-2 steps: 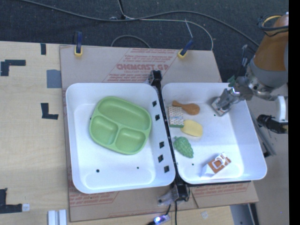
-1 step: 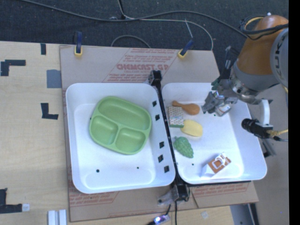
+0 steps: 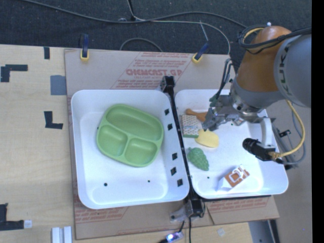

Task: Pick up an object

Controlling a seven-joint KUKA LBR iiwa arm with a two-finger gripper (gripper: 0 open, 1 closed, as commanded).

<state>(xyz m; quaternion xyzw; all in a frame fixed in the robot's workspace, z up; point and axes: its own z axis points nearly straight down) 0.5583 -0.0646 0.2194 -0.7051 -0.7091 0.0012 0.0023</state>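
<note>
The right bin (image 3: pixel 268 184) holds several small objects. A pale yellow lemon-shaped piece (image 3: pixel 208 139) lies near its middle, with a small patterned card (image 3: pixel 190 126) and an orange carrot-like piece (image 3: pixel 195 114) to its upper left. A green bumpy toy (image 3: pixel 198 158) lies below them. A small orange and white carton (image 3: pixel 234 177) rests near the front. My gripper (image 3: pixel 211 121) hangs low over the bin, just above the yellow piece and beside the orange piece. I see nothing clearly held between its tips.
A green divided plate (image 3: pixel 130 134) sits in the left bin (image 3: pixel 86 186). A black divider (image 3: pixel 175 135) runs between the bins. Cables (image 3: pixel 291 151) hang off the arm at the right. Blue and yellow clamps (image 3: pixel 84 48) hold the cardboard at the back.
</note>
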